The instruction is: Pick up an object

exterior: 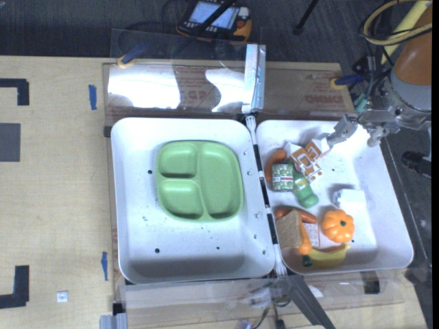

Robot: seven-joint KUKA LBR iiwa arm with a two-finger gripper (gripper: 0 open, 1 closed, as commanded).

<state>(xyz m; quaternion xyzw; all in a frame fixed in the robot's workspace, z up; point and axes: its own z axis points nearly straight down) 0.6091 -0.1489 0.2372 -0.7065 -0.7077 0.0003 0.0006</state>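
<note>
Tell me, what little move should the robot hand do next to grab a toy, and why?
Probably slide left and lower toward the toys. The gripper hangs over the back right corner of the right bin, and nothing is between its fingers. The toys, like the orange pumpkin and the green bottle, lie nearer the bin's left and front.

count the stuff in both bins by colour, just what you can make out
green: 3, divided plate, small can, bottle
orange: 2, pumpkin, carrot-like piece
yellow: 1, banana
orange and white: 1, carton
brown: 1, box
white: 1, block
total: 9; the pile is crowded, so some may be hidden
</note>
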